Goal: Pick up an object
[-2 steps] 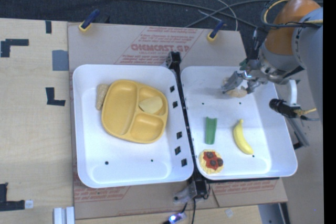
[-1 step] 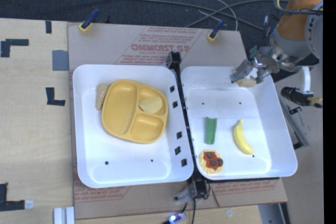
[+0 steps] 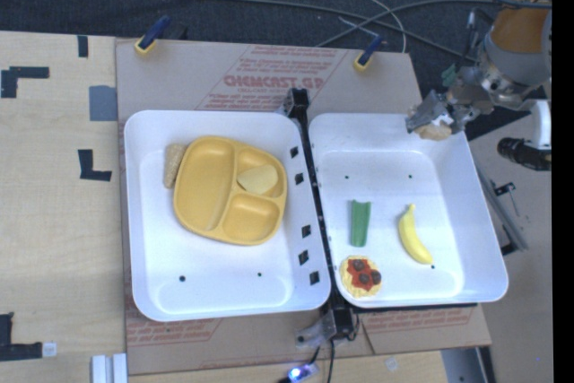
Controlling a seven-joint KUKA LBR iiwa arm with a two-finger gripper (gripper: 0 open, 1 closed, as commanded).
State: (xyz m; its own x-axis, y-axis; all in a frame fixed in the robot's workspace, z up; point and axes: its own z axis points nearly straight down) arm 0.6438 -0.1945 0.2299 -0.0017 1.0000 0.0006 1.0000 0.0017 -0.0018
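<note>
— Where was your gripper (image 3: 434, 123)?
— Over the right bin's (image 3: 448, 291) far right corner, pinching a tan lump (image 3: 436, 131).
— And the rest?
— The banana (image 3: 413, 235) lay near that bin's right edge.

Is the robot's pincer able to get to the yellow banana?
Probably yes. The yellow banana lies uncovered in the right white bin, apart from the green strip, and the pincer hangs over that bin's upper rim.
</note>
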